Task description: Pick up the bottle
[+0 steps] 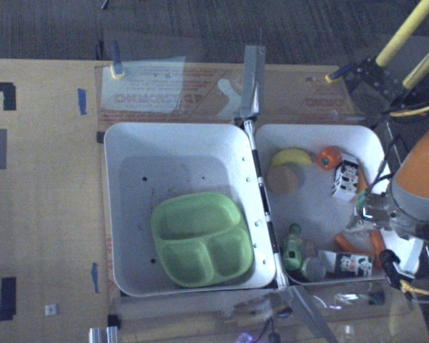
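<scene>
While the bench (43,191) spreads across the frame, two white bins sit side by side on it: the left bin (129,156) in the middle, the right bin (311,138) toward the right edge. Inside the left bin lies a green tray (200,238) with three compartments, set toward that bin's lower right. At the right edge of the frame the arm (418,184) reaches in, its orange band above the grey wrist, over the right rim of the right bin. Below the wrist the gripper (365,216) hangs at the right side of the right bin; whether it is apart or together cannot be told from here. To the lower left of the gripper, well apart from it, the bottle (294,247) lies against the lower left wall of the right bin, green, not touched by the gripper. Just right of the bottle lies a white tube (347,264) along the bin's lower wall. Near the bin's top sit a yellow fruit (292,156), a brown round (284,179) under it, an orange piece (329,157) and a small carton (346,177).
</scene>
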Tool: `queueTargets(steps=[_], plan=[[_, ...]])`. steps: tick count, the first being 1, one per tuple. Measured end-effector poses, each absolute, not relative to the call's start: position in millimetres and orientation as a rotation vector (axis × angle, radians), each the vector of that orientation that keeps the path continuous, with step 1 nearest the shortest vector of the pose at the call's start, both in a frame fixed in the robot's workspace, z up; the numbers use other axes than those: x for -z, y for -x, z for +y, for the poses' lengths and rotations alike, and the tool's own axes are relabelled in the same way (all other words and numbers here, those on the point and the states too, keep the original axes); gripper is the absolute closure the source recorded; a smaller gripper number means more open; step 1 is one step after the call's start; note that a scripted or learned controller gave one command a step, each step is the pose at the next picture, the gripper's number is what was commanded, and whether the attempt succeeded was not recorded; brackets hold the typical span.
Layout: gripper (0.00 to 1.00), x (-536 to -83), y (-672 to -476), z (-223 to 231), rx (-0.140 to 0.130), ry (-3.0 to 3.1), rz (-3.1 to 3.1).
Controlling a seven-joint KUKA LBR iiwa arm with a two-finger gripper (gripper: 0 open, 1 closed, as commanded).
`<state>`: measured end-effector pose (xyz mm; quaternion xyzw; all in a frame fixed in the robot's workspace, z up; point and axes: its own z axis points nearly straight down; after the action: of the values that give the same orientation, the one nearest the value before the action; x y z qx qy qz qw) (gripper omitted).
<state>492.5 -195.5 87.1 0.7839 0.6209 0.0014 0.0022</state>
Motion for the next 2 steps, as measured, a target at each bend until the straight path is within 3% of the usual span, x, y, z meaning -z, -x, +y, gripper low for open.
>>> queueTargets(steps=[1,2], plan=[[1.00,-87.4,-483.8,-200.8,-0.015,-2.679,1.638],[1.00,-95.4,-479.6,-207.5,0.000,-2.798,1.429]])
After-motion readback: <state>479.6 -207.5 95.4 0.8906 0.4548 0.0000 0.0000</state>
